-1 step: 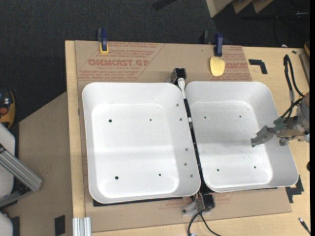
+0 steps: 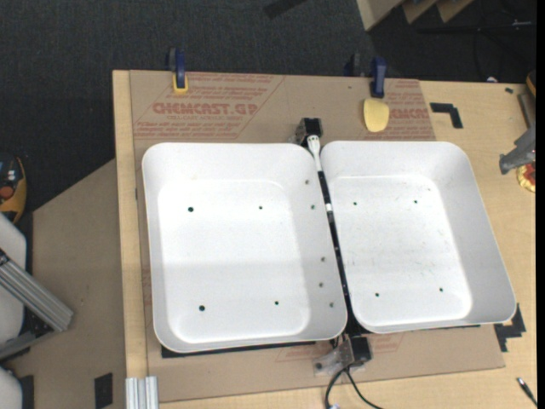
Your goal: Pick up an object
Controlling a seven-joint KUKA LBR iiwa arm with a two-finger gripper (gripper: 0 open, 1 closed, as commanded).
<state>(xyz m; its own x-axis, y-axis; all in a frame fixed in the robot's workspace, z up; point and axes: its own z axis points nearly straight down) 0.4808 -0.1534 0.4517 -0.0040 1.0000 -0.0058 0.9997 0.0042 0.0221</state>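
Bright even light; soft shadow across left bin point(image 2: 170, 254); sharp.

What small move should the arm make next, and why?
Probably swing the gripper left, toward the small yellow piece. The gripper sits at the view's right edge, outside the right bin; the yellow piece lies on the board just beyond that bin's far rim, under a blue clamp. Whether it is loose, I cannot tell.

Two bins point(image 2: 230, 164) side by side (touching) on bench point(image 2: 255, 100)
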